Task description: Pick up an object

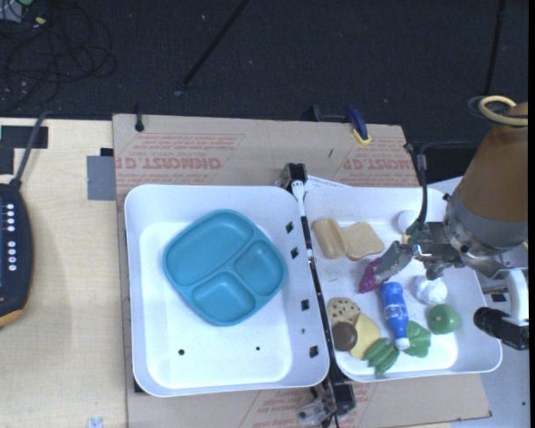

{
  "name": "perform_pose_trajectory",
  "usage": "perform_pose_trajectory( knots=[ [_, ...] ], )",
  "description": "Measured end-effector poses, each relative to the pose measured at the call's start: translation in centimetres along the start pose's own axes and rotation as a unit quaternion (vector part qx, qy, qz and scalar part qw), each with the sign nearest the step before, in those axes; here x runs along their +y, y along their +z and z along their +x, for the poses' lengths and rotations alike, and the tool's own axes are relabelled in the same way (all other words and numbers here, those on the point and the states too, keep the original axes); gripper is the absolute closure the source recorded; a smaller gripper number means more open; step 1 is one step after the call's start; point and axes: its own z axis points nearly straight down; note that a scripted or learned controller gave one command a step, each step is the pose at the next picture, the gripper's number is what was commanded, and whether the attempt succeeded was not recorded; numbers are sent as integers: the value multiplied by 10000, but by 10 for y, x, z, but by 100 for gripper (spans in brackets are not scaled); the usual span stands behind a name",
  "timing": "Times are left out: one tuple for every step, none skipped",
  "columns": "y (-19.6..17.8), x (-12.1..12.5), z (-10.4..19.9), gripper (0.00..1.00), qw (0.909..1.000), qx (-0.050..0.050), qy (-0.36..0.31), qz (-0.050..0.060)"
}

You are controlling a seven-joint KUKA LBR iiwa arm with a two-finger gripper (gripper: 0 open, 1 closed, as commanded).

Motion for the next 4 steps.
perform_pose_trajectory(
  knots=[
    [136,27,-27,0,10000,2,3,41],
    [154,28,-23,0,10000,-6,28,-34],
    [145,27,-24,100,10000,-1,47,-22],
    [49,38,73,100,10000,10,-50,-51]
  ],
)
